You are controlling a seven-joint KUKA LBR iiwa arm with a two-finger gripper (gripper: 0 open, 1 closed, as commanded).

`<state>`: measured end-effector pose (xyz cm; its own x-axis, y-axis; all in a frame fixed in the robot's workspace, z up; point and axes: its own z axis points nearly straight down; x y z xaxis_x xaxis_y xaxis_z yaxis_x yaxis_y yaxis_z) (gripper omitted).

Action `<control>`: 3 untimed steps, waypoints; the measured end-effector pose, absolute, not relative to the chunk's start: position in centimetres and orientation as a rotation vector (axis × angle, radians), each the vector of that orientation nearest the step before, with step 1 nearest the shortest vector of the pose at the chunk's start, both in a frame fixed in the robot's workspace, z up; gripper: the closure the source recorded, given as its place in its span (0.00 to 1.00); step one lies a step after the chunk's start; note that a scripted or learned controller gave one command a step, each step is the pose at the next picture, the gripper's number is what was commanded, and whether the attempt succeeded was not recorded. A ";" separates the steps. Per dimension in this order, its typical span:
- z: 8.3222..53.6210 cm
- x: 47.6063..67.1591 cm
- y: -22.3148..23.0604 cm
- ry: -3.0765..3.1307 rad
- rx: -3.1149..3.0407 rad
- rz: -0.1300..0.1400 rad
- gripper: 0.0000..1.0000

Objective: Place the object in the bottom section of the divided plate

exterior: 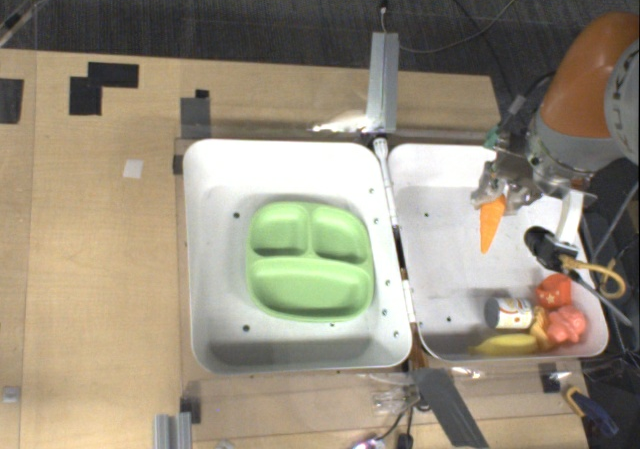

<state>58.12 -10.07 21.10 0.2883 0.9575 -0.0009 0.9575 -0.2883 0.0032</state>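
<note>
Clearly, your gripper [497, 195] had the orange carrot [489, 225] pinched between its fingers, hanging over the right bin [440, 267]. You saw the green divided plate [306, 260] sitting in the left bin [215, 237].

Open passage across the white floor of the right bin [440, 267] toward the green divided plate [308, 259] (all three sections bare). Crowded only at the near right corner: can [511, 313], banana [505, 343], red fruit [561, 309].
</note>
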 end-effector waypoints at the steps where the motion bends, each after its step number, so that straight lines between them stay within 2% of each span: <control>1: 25.0 58.4 -10.2 1.759 2.599 0.006 1.00; 2: 21.1 53.1 -4.8 1.713 2.634 0.001 1.00; 3: 18.4 51.0 1.0 1.717 2.631 0.004 1.00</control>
<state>51.00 1.03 18.43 0.4026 0.9154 0.0018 0.9154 -0.4026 0.0014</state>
